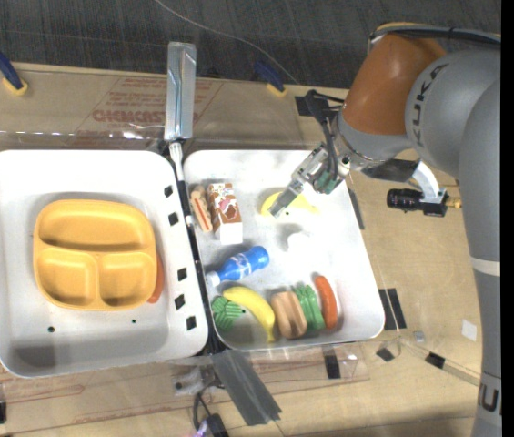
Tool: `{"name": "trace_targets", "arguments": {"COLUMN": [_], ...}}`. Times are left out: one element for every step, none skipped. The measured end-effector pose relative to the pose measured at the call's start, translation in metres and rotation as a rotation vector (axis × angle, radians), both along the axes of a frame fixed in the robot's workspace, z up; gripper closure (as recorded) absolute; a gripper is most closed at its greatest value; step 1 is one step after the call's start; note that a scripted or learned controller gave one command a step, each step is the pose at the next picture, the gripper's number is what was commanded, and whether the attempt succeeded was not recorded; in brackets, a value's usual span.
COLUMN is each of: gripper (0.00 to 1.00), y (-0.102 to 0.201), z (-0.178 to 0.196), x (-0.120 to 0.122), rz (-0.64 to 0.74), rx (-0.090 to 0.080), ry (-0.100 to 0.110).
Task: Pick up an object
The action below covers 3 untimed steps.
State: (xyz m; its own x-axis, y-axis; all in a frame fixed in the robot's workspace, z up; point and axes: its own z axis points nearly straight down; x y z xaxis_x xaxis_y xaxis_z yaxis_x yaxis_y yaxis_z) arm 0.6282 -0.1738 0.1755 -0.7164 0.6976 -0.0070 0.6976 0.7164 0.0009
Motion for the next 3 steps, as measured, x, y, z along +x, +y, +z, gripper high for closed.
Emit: {"name": "trace_targets", "arguments": {"gripper": [0.00,0.00,0.00], "y": [-0.037,-0.037,0.019], "z": [-0.018,-0.083,-0.085], "x": [-0.018,-0.032,-0.002], "rz": [0.138,-0.065,-0.685], "rx": [0.004,0.004,0.006], "ry": [0.009,0.004,0.007]}}
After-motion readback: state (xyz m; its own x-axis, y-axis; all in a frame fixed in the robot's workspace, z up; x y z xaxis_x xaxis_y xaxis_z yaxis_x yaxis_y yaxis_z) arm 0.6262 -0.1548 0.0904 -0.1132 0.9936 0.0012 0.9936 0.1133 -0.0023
